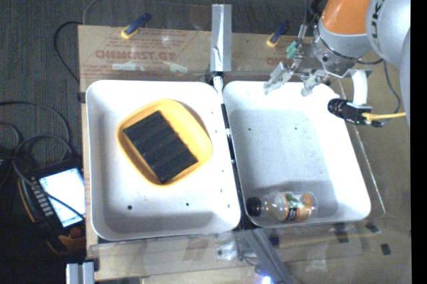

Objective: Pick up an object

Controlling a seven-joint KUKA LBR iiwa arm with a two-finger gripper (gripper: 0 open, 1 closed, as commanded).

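Fingers: we saw the fingers point(291, 81) spread apart with nothing between them, two pale tips hanging over the far edge of the right bin point(347, 163).

Arm: the grey arm point(363, 6) with its orange band came in from the right and sat high over the far right corner of the surface point(143, 56); a small black fitting stuck out beside the wrist.

Bottle: a clear plastic bottle point(283, 206) with a dark cap and an orange label lay on its side against the near wall of the right bin, cap pointing left. It was well apart from the fingers, at the opposite end of that bin.

Yellow dish: a shallow yellow dish point(130, 126) rested in the middle of the left bin point(107, 209), tilted slightly in plan.

Dark pad: a ribbed black pad point(161, 145) lay inside the dish, covering most of its floor.

Done so far: as we judged it, nothing; no object was lifted or touched, and each lay flat in its bin.

Left to do: we reckoned the whole pick remained, namely choosing a target, travelling over it, descending, closing and lifting.

Nearest candidate: the bottle, we thought, since it shared the bin under the fingers, though its place tight against the near wall could make a clean closure awkward.
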